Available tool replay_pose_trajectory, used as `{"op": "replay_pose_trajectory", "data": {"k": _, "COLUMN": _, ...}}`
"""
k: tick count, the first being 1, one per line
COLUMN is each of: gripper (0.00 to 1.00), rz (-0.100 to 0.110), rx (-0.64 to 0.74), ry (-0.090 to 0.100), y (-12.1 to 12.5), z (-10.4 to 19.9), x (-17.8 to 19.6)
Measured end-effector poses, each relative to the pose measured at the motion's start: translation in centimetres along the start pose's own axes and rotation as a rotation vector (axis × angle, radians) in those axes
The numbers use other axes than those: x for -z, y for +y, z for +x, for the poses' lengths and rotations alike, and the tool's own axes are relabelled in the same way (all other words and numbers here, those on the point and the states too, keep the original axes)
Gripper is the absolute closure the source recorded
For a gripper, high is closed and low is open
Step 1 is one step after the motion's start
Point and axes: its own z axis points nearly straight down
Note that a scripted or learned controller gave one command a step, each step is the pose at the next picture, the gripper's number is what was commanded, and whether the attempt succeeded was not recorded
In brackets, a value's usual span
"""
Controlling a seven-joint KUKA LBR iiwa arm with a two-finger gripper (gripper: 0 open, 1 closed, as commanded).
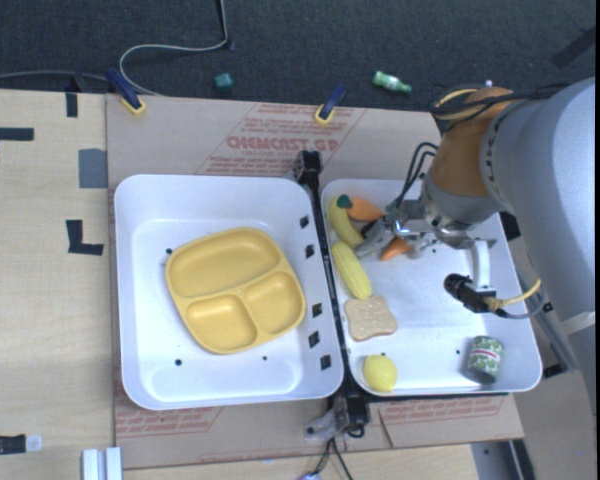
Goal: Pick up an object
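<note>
The right white bin [435,373] holds a banana [343,227], a corn cob [352,271], a slice of toast [369,318], a lemon [380,373], a green-labelled can [484,358] and two orange carrot-like pieces [361,209] [395,251]. My gripper [388,236] reaches down into the bin's upper left part, right beside the banana and over the lower orange piece. The arm and wrist [465,168] cover the bin's upper right.
The left white bin [140,298] carries a yellow divided plate [236,289]. A black clamp [307,165] sits between the bins at the back. Yellow clips [329,105] and a cable [170,48] lie beyond the cardboard sheet.
</note>
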Motion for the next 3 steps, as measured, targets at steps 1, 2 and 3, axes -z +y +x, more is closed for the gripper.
{"op": "replay_pose_trajectory", "data": {"k": 1, "gripper": 0.0, "rz": 0.036, "rx": -0.01, "ry": 0.002, "y": 4.3, "z": 1.0, "x": -0.3}}
{"op": "replay_pose_trajectory", "data": {"k": 2, "gripper": 0.0, "rz": 0.033, "rx": 0.002, "ry": 0.01, "y": 4.5, "z": -2.9, "x": -0.3}}
{"op": "replay_pose_trajectory", "data": {"k": 3, "gripper": 0.0, "rz": 0.004, "rx": -0.002, "ry": -0.002, "y": 4.9, "z": -9.1, "x": 7.1}}
